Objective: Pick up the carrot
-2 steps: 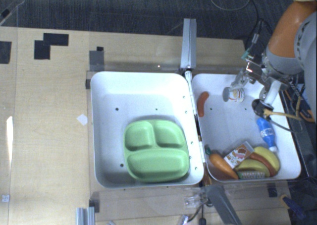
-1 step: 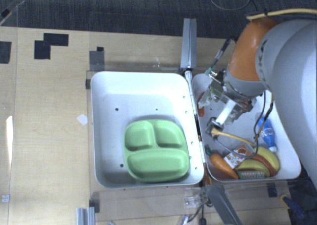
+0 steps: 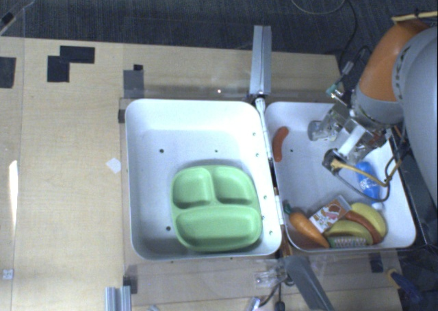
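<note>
The orange carrot [image 3: 305, 228] lies in the near left corner of the right bin [image 3: 301, 172], its tip against the bin wall and its thick end beside a small snack box [image 3: 328, 214]. My gripper [image 3: 327, 145] hovers over the middle of the right bin, well behind the carrot and apart from it. Its two fingers [image 3: 319, 129] stand spread open with nothing between them. The grey arm with its orange band [image 3: 383, 63] comes in from the right.
A reddish sausage [image 3: 280, 142] lies by the right bin's left wall. Bananas [image 3: 363, 220] and a dark item crowd the near right corner, with a blue object [image 3: 367, 178] under the wrist. A green divided plate [image 3: 215, 207] sits in the left bin [image 3: 147, 166].
</note>
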`<state>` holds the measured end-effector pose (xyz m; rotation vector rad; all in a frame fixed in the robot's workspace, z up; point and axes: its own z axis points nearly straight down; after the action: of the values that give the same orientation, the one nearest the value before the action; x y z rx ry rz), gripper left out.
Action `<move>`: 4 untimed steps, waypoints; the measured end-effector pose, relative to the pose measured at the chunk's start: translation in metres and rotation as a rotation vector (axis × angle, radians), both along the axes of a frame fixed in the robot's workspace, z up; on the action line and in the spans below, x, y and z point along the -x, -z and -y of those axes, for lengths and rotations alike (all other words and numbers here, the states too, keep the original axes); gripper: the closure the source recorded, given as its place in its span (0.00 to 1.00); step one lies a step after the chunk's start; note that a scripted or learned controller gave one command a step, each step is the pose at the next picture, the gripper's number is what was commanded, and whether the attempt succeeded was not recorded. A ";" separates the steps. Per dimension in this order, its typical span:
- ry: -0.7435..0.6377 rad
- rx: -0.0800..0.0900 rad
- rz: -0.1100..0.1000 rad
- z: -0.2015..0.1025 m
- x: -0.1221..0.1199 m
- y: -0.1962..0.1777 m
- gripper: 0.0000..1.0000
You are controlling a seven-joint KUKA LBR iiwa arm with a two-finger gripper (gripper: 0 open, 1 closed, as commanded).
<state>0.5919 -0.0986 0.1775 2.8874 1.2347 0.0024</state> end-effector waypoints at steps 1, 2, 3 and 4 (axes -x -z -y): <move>-0.097 0.000 0.010 0.012 0.044 0.088 0.00; -0.195 0.004 0.016 0.007 0.062 0.088 0.00; -0.197 0.003 0.021 0.006 0.060 0.076 1.00; -0.084 0.004 0.011 0.055 0.008 0.088 1.00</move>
<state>0.5834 -0.1536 0.0893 2.8260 1.3508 0.0161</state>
